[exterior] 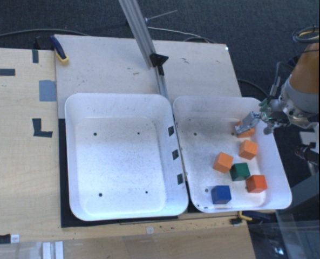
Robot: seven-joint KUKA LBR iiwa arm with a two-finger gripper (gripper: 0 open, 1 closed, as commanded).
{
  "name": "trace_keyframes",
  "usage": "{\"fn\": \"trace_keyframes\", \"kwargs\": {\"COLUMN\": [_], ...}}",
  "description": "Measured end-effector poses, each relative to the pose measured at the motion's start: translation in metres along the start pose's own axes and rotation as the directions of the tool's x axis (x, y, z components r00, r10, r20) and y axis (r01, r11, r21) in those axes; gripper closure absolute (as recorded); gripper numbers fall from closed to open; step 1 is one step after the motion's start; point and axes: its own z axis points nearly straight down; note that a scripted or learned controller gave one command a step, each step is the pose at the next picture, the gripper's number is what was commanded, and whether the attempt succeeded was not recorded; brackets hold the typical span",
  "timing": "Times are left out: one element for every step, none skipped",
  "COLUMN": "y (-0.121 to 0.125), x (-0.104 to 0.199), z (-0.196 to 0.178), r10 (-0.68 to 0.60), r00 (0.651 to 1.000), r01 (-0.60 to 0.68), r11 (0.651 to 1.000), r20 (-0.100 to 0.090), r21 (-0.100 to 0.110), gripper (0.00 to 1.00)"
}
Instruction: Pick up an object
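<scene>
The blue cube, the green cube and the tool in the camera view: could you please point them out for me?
blue cube [220, 193], camera view, on its top face.
green cube [239, 171], camera view, on its top face.
tool [250, 122], camera view, midway between its fingertips, above the right bin.

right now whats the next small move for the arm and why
Probably a short lift to test the grasp: the gripper sits low at an orange block in the right bin, but whether that block is actually held isn't clear.
</scene>
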Motion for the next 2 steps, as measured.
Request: {"fn": "trace_keyframes", "kwargs": {"y": [0.005,-0.052], "x": [0.052,0.074], "z": [0.128,0.124], "r10": [-0.001,0.002], "r00": [1.000,1.000], "r01": [0.001,-0.002], "r11": [1.000,1.000], "r20": [-0.001,-0.001], "r21": [0.005,0.004], "gripper": [0.00,0.00]}}
